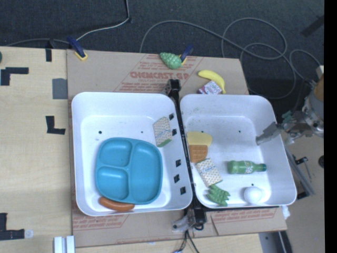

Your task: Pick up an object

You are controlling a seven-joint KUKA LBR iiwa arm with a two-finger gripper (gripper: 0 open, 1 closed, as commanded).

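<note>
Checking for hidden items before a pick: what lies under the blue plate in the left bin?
The blue plate lies flat on the left bin floor. An orange hot dog pokes out at its near edge. Whatever lies beneath the plate is covered.

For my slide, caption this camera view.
Tool at right bin's edge, above green bottle; blue tray in left bin.

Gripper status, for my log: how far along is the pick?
Nothing is done: the gripper sits at the right bin's right wall, nothing visibly between its fingers. The green bottle, white egg and other items lie on the floor. Descent, grasp and lift remain.
</note>
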